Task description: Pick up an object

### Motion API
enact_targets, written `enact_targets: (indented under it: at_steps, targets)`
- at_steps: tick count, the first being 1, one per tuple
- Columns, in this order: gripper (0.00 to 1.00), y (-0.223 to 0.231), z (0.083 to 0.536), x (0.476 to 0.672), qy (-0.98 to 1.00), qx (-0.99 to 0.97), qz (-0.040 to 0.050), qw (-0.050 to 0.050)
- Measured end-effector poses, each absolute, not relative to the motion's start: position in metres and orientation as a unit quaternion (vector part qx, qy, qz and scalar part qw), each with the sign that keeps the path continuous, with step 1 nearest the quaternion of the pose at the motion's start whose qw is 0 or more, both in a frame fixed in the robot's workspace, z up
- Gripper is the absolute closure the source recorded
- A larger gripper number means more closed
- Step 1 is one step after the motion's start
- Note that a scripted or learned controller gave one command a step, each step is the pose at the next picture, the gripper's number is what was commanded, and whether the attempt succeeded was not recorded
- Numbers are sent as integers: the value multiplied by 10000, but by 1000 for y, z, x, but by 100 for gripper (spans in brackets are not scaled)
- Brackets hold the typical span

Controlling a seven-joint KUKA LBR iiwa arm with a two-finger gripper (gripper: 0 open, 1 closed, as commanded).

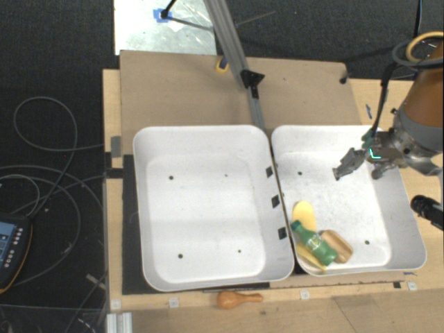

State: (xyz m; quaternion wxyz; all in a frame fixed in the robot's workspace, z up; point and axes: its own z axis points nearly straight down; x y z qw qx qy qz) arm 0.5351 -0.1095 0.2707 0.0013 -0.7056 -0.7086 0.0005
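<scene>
Green plastic bottle point(313, 242) lies in the near-left corner of the right white bin point(399, 207), wedged between a yellow banana-shaped toy point(304, 216) and a tan wooden block point(337, 244). That clutter's the risk imo: the jaws point(361, 165) could clip a neighbour or the bin wall and slip off. They hang empty, spread open, over the bin's far right, well apart from the bottle.

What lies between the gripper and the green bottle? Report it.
Bare white floor of the right bin in the camera view. The gripper hangs over it; the green bottle lies lower left beside yellow pieces.
</scene>
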Motion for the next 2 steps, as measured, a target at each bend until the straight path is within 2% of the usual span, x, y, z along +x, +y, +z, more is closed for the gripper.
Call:
enact_targets:
  at_steps: [1,2]
  targets:
    - [0,-110,273,536,-7082,-7060,-7,-6]
    - [0,-107,210,535,-7073,-7069,13,23]
